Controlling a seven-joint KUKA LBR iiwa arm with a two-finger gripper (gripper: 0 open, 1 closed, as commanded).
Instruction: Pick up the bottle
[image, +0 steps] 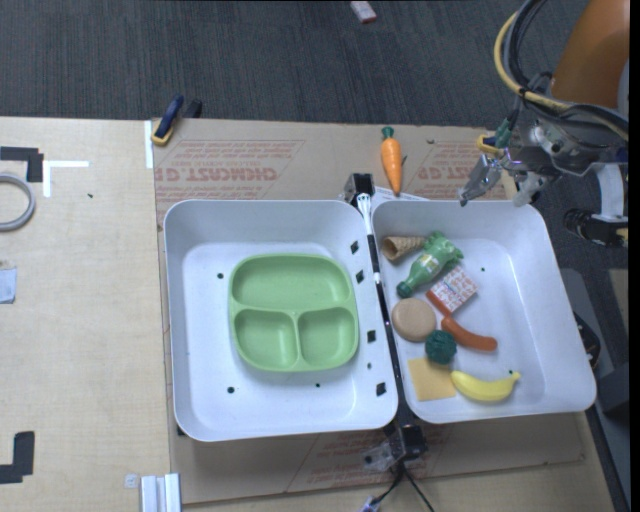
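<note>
Gripper (497, 182): hovering above the right bin's (560, 300) far rim, jaws spreading apart, pinching nothing.
Bottle (427, 264): one, green, lying below-left of the jaws.
Hidden: arm running off-frame.

Two bins sit side by side on the bench (80, 330). The left bin (190, 300) holds a divided tray (294, 312) at its middle. In the right bin (540, 300), the bottle (428, 264) lies tilted near the far left corner, just beside a cone (403, 246) behind it and a small box (454, 290) to its right. Nearer lie a round bun (413, 318), a sausage (468, 336), a broccoli (440, 346), a cheese slice (430, 381) and a banana (485, 386). A carrot (390, 158) lies on the bench behind the bins. The tool (490, 178) hangs above the right bin's far rim.
</note>
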